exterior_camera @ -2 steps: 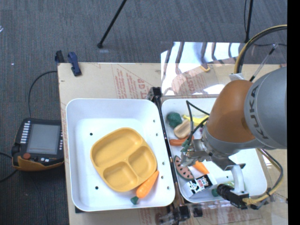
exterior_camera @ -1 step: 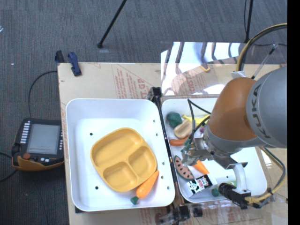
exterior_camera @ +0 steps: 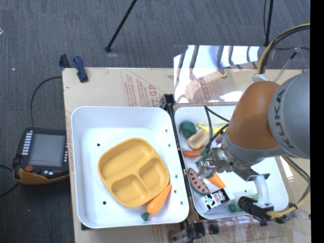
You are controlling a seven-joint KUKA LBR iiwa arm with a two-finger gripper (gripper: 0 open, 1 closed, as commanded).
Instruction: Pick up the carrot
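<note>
Looking down at a slant on a bench with two shallow white bins side by side. In the left bin (exterior_camera: 86, 135), a yellow divided plate (exterior_camera: 132, 172) set on a diagonal, with three compartments. Just off the plate's lower right edge, touching or nearly touching it, the carrot (exterior_camera: 160, 198): orange, lying on the bin floor at a slant, thick end up toward the plate, green stub (exterior_camera: 146, 215) down near the bin's front wall. Over the right bin (exterior_camera: 281, 189), reaching in from the right, the arm (exterior_camera: 263, 123), its orange band bulking large above the wrist. Below that, the gripper (exterior_camera: 208, 170), low among the toys near the bin's left wall, well apart from the carrot and on the other side of the divide between the bins. Whether the claw is open or closed: impossible to tell from here, hidden by its own body. Right beside it, a small orange wedge (exterior_camera: 217, 180); held or merely lying there, cannot say. Around it, a watermelon slice (exterior_camera: 197, 181), a dark green piece (exterior_camera: 188, 128), a tan piece (exterior_camera: 197, 140) and a black-and-white card (exterior_camera: 215, 199). On the floor to the left of the bench, a teach pendant (exterior_camera: 43, 155) with its cable. On the bench's far left corner, a blue clamp (exterior_camera: 80, 69).
</note>
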